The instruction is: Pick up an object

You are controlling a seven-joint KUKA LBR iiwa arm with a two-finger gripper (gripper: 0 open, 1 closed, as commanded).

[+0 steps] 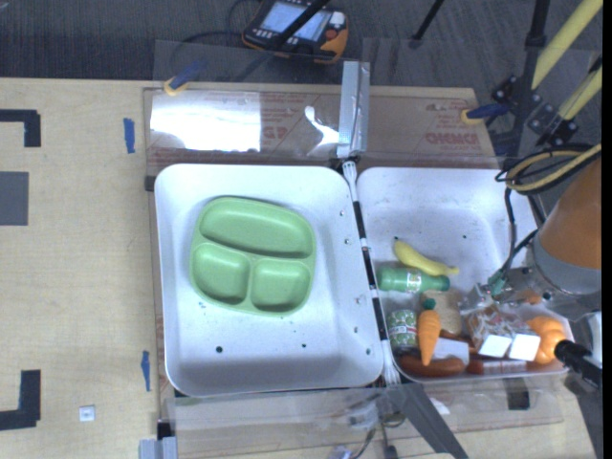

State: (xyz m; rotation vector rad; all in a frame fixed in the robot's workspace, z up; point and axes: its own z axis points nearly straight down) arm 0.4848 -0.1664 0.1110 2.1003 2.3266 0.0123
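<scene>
Green plate (253,254) with three sections lies in the left bin (177,285). In the right bin (449,199), toward six o'clock, sit a banana (424,257), a green bottle (411,280) and a carrot (429,334). At three o'clock the gripper (497,283) hangs over that clutter; whether it is clamped or parted, I cannot tell.

My left bin (182,256) holds the divided tray (252,253); right bin (449,199) w/ banana (421,257) behind bottle (411,280), carrot (429,337) nearer front edge.

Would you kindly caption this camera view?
Green three-compartment plastic tray in left white bin; toy foods in right white bin.
</scene>
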